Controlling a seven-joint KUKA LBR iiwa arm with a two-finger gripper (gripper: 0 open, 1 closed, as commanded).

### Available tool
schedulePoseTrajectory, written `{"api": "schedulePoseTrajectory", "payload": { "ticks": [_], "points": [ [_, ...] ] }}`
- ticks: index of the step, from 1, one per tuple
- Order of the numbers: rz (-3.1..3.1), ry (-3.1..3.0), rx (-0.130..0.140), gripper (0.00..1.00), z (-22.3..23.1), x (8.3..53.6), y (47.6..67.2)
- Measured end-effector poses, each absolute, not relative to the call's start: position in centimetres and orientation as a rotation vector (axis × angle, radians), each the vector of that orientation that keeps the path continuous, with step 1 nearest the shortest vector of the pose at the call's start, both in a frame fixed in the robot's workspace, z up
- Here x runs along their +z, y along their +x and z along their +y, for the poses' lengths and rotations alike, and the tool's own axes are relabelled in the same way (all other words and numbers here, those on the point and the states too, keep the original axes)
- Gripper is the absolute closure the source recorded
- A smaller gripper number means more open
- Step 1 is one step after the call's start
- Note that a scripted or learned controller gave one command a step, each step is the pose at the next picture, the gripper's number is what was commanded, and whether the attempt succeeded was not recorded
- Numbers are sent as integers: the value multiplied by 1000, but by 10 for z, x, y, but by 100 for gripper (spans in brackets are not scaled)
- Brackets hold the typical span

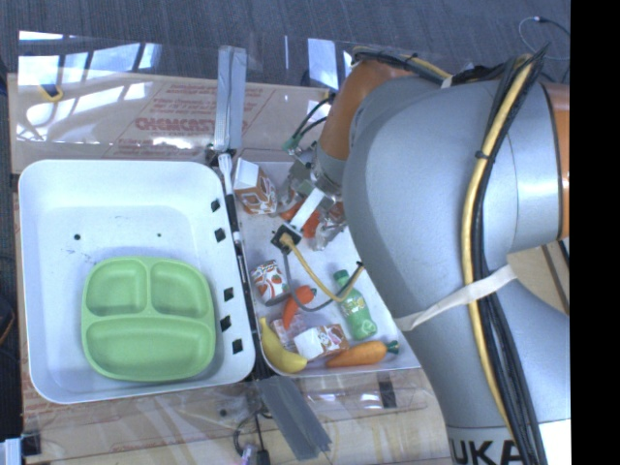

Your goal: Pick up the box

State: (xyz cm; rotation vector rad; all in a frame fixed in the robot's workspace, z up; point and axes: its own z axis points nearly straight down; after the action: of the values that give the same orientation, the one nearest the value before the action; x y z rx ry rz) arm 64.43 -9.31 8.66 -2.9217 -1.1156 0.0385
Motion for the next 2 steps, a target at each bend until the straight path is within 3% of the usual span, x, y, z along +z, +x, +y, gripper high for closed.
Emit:
{"api": "schedulePoseTrajectory", "payload": {
  "ticks": [1,2],
  "points": [
    [-1042,-2961,4,0,-76,192,613],
    [-713,-3054,9,0,-93,92,547]
  ]
}}
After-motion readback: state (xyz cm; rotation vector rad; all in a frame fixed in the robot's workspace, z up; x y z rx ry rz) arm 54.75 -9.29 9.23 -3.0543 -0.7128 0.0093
